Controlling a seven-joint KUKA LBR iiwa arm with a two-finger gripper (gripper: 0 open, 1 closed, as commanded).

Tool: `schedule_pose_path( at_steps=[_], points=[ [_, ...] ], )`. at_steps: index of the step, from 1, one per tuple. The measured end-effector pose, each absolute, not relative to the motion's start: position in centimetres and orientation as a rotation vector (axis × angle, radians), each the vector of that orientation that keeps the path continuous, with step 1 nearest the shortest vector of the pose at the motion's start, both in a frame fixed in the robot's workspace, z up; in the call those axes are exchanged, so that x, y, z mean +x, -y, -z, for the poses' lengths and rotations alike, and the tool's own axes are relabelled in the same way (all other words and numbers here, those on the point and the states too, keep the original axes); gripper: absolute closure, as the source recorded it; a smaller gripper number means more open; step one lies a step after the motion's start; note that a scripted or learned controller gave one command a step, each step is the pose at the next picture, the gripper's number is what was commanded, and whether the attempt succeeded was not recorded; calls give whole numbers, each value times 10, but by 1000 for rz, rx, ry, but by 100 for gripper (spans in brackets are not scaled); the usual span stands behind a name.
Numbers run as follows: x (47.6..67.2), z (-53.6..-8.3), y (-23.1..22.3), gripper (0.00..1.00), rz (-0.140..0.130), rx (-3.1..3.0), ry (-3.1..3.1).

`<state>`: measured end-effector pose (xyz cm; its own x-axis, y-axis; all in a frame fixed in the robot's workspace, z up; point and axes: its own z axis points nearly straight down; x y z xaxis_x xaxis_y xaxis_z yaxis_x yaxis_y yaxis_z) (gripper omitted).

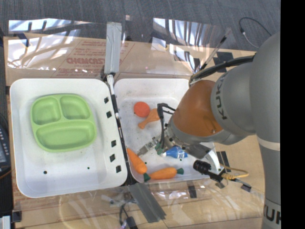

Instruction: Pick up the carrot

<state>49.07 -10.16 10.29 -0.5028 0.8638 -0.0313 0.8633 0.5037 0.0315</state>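
Grey-and-orange arm loomed over the right shallow white bin, its pincer, whose state I could not tell, near 2 orange toy carrots by the front wall, risking grabbing neither.

**What I can't make out from here**

My arm covers much of the right bin, hiding its right wall and floor there. The gripper looks too small and cluttered for me to read. A blue thing sits partly tucked under the wrist, its identity unclear to me.
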Motion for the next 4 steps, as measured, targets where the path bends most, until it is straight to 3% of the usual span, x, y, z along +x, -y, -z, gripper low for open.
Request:
schedule_pose_path(
  at_steps=[3, 4],
  points=[
    [487, -100, 105, 0, -2, 1358, -2793],
    [478, -91, 118, 0, 0, 1305, -2856]
  ],
)
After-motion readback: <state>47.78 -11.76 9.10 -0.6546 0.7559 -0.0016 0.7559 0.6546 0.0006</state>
